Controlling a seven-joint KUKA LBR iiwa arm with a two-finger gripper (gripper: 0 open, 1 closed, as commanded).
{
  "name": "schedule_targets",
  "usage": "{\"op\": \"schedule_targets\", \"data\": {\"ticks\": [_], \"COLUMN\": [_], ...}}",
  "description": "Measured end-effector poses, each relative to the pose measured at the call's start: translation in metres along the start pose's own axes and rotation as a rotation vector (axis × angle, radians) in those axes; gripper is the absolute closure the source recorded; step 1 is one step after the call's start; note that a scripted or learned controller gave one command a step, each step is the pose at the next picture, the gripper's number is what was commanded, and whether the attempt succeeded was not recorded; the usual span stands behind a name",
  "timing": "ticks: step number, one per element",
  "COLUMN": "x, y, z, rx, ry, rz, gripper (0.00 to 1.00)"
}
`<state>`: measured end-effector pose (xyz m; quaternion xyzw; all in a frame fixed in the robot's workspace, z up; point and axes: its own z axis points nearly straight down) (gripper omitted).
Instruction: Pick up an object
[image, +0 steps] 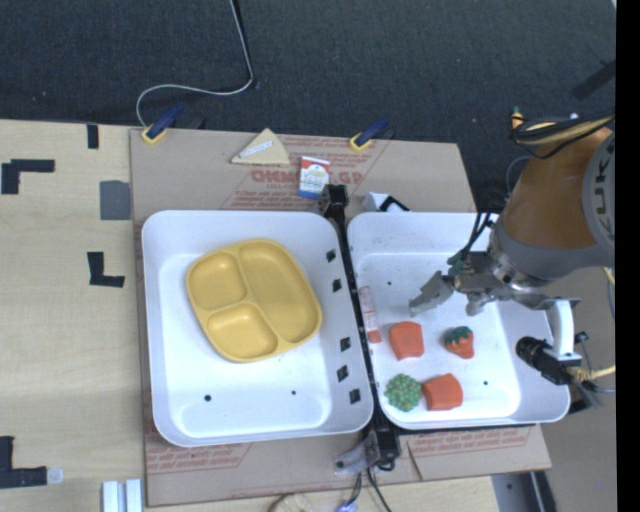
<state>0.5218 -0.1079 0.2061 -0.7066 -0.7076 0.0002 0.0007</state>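
The right bin (400, 245) holds several toy foods. There is an orange block (406, 340), a red strawberry with a green top (459, 341), a green broccoli piece (403, 391) and a second orange block (443, 391). My gripper (455, 296) hangs over the middle of the right bin, just above and behind the first orange block and the strawberry. Its two fingers are spread open, with nothing between them.
A yellow three-compartment plate (253, 298) lies in the left bin (170, 400). Behind the bins, on the cardboard, are a small red and white box (314, 177) and a pale wedge (262, 148). Black clips (345, 300) line the divider between the bins.
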Motion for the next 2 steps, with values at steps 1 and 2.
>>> {"op": "schedule_targets", "data": {"ticks": [1,2], "x": [0.0047,0.0064], "y": [0.0048,0.0039], "z": [0.1112,0.1029], "rx": [-0.003,0.002], "ry": [-0.003,0.0], "rz": [0.003,0.001], "gripper": [0.0,1.0]}}
